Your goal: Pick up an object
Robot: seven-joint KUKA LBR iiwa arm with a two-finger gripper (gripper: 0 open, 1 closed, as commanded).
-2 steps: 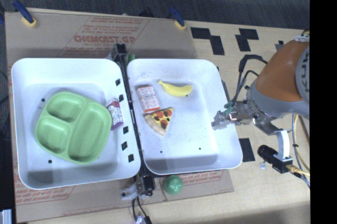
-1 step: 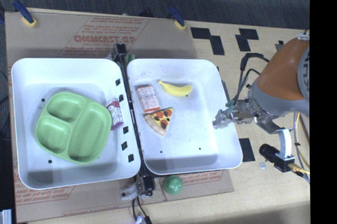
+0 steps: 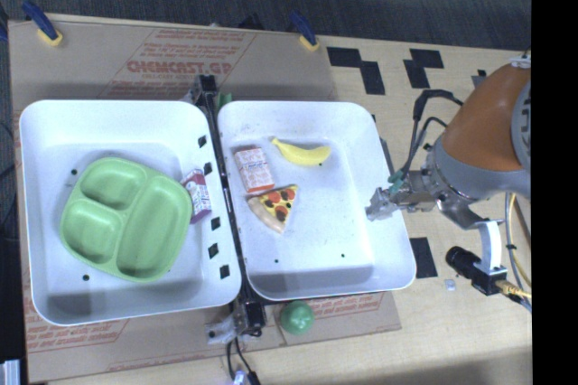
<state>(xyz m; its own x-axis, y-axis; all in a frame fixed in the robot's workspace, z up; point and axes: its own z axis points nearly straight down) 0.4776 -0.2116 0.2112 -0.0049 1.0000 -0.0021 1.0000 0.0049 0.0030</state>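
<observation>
Fingers (image 3: 379,207), spread unclear, hang at the right bin's (image 3: 361,270) rim, well right of the pizza slice (image 3: 275,205).

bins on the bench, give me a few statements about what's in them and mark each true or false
1. The green plate lies in the left bin. True.
2. The banana lies in the left bin. False: it lies in the right bin.
3. The pizza slice lies in the right bin, below the banana in the view. True.
4. The green ball sits inside the right bin. False: it sits on the cardboard outside the bins.
</observation>
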